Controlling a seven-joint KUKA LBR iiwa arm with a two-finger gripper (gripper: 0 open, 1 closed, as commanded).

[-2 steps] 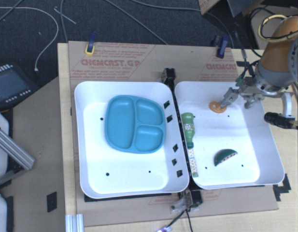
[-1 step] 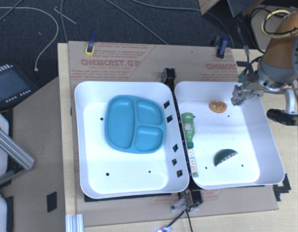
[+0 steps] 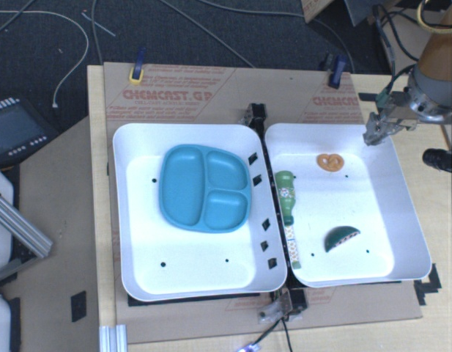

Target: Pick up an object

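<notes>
A small tan pretzel [image 3: 330, 163] lies near the back of the right bin [image 3: 401, 211]. A green bottle [image 3: 285, 194] lies lengthwise along that bin's left wall. A dark green wedge-shaped piece [image 3: 341, 237] rests toward the bin's front. My gripper [image 3: 375, 136] hangs at the bin's back right corner, above the rim, to the right of the pretzel and apart from it. Nothing shows between its fingertips.
A blue divided plate [image 3: 205, 188] lies in the left bin [image 3: 138, 270]. Black clips run along the divider between the bins. Blue clamps [image 3: 138, 66] hold the cardboard at the back. Cables trail across the dark floor behind the bench.
</notes>
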